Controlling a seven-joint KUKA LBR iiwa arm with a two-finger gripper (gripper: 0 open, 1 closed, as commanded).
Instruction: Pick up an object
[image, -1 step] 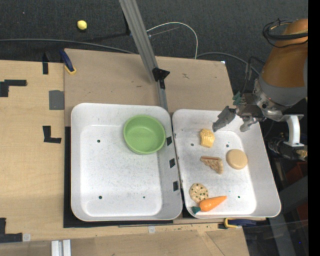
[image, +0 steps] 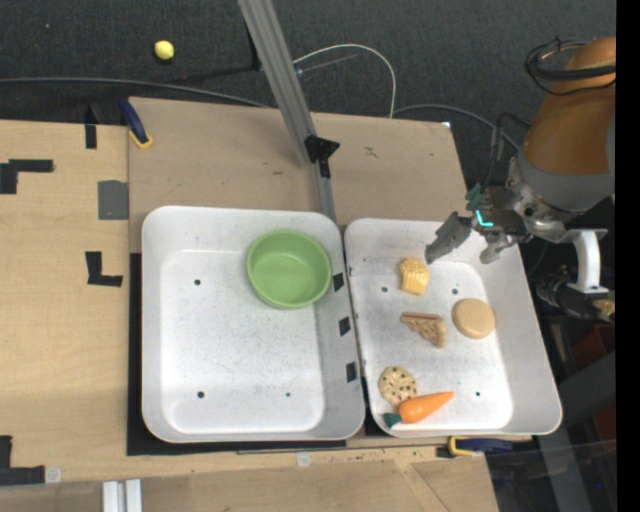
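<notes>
The right bin (image: 520, 300) holds a yellow ridged piece (image: 414, 275), a brown wedge (image: 425, 327), a tan round bun (image: 473, 319), a speckled cookie (image: 398, 384) and an orange carrot (image: 425, 405). My gripper (image: 469, 245) hangs over the back of this bin, up and to the right of the yellow piece. It is open: the two fingers (image: 445, 238) stand spread apart with nothing between them. A green bowl (image: 289, 268) sits at the back of the left bin (image: 180, 330).
A grey pole (image: 285, 80) slants down to the seam between the bins at the back. Cables (image: 350, 60) loop over the dark floor behind the bench. A small yellow ball (image: 164, 49) lies on the floor at far left.
</notes>
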